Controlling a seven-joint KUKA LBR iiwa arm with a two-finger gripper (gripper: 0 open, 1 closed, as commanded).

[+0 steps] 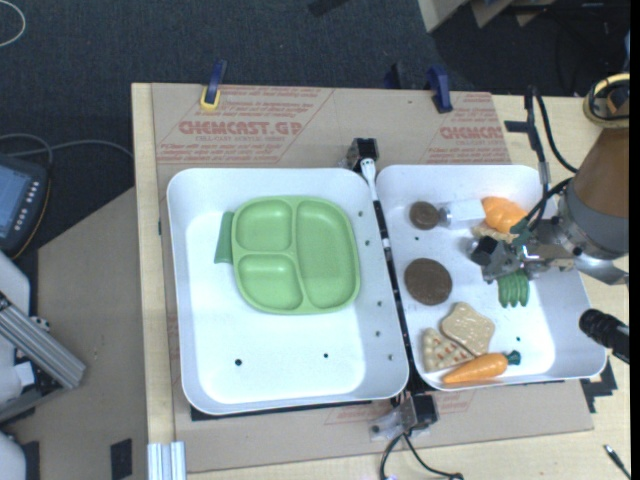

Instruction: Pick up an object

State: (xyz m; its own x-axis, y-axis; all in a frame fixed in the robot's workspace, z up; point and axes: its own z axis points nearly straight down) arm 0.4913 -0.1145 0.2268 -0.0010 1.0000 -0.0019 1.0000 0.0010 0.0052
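Two white bins sit side by side on the desk (150, 268). Left bin (200, 348) holds a green divided tray (296, 254). Right bin (545, 353) holds two brown discs, a cracker (468, 327), an orange carrot (477, 368), an orange piece (502, 211) and a green item (513, 288). The gripper (497, 258) hangs over the right bin's far right part, just above the green item; whether it grips anything cannot be told.

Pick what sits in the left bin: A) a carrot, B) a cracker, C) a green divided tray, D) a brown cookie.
C: the green tray lies in the left bin; the carrot, cookie and cracker lie in the right bin.
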